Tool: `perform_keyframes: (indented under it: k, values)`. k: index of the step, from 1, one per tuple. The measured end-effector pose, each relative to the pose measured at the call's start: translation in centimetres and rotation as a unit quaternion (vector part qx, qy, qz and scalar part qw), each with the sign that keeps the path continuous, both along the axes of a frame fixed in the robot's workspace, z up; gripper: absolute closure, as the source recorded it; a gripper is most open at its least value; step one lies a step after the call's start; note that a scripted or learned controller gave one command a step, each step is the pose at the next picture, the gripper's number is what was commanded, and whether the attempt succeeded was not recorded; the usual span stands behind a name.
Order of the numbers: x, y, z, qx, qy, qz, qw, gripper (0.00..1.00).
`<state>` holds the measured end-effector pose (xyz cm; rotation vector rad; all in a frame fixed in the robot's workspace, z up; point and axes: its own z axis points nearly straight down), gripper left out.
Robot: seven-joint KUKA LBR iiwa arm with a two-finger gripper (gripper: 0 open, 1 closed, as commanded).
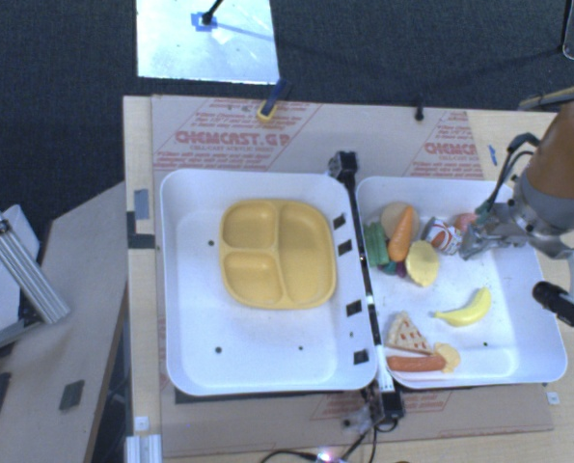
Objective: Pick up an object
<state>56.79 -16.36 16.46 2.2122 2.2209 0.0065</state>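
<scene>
Two white bins: left bin [185, 287] holds a yellow divided plate [277, 254]; right bin [528, 350] holds toy food (banana [467, 308] at centre). Gripper [475, 239] hovers upper right, finger spacing indiscernible.

The arm [566, 157] reaches in from the right edge of the camera view, its orange band uppermost and the grey wrist below it. From the wrist it slants down and toward the left. The gripper [472, 244] sits at the low left end of the arm, pointing left and downward. Its tips look like dark, narrow metal parts set close together, though the view is too coarse to be sure.
</scene>
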Motion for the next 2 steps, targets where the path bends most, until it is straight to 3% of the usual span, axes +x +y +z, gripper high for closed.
perform_keyframes:
  k: [1,2]
  values:
    - [0.2,0.0,5.4,0.0,0.0,0.0,1.0,1.0]
    - [-1.6,5.4,5.7,0.002,0.003,0.003,1.0,1.0]
